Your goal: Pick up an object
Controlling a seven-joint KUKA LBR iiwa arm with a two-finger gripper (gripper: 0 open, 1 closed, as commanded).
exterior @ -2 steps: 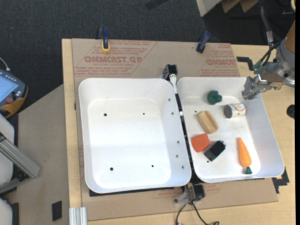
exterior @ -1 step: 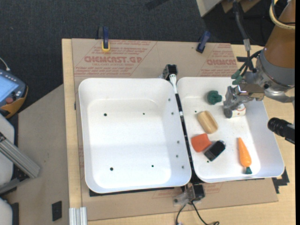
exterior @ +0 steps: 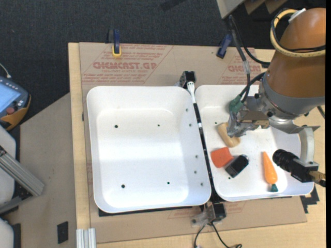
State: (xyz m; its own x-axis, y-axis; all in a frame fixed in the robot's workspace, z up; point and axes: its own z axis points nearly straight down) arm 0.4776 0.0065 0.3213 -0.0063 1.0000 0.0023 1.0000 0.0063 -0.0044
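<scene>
The gripper (exterior: 234, 129) hangs low in the right shallow white bin (exterior: 253, 184), in its upper left part. The wrist housing hides its tips, so I cannot tell whether it is open or closed. A tan wooden block (exterior: 226, 135) lies tilted right at the gripper's lower left. It seems to touch the gripper, but no grasp can be seen.

Just below the block sits a red-orange wedge-shaped block (exterior: 221, 157). A black rectangular block (exterior: 237, 166) touches the wedge's lower right corner. An orange toy carrot with a green tip (exterior: 269, 169) lies to the right, apart from both, pointing toward the near rim. Bare white floor separates the carrot from the black block and runs along the near edge of this bin.

The tan and red-orange blocks lie close to the bin's left wall. A dark strip (exterior: 199, 128) marks where that wall meets the left shallow white bin (exterior: 139, 154), whose broad floor shows a few small dark dots.

Both bins rest on a brown cardboard-covered counter (exterior: 155, 56). Two blue clamps (exterior: 115, 37) grip its far edge.
</scene>
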